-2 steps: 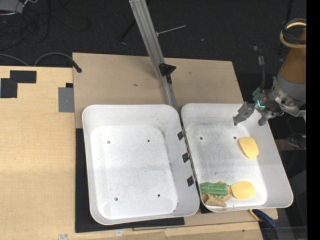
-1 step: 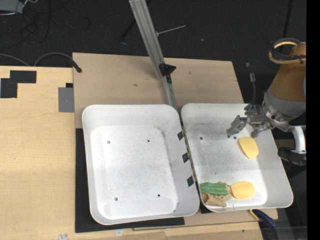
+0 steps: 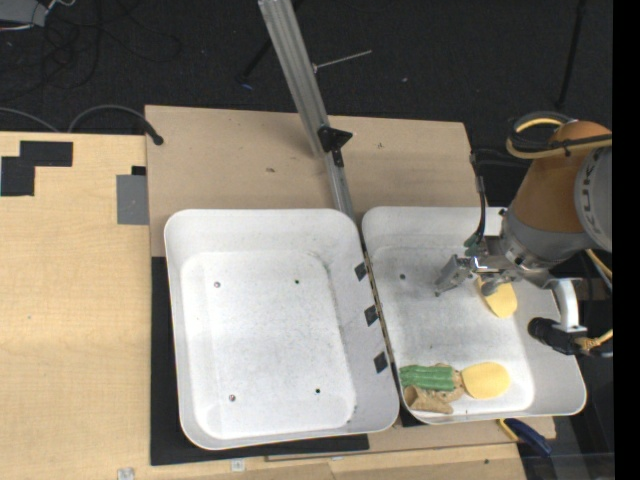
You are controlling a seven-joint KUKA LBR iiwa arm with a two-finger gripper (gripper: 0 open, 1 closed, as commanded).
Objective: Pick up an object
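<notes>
Overhead, jaws [image 3: 470,271] spread and holding nothing over right bin [image 3: 440,238], yellow piece [image 3: 500,299] at their 4 o'clock, green toy [image 3: 428,376] near front rim.

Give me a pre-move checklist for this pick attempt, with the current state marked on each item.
1. Gripper is over the right bin: ok.
2. Object secured between the fingers: cannot tell; a yellow piece sits right beside the gripper, but a grasp is not visible.
3. Finger opening: cannot tell from this angle.
4. Other targets available: ok; a green item, a yellow round item and a tan item lie clustered at the bin's near edge.
5. Clustered items separated enough for a clean grasp: not ok; they touch each other.
6. Gripper away from the divider between the bins: ok.
</notes>
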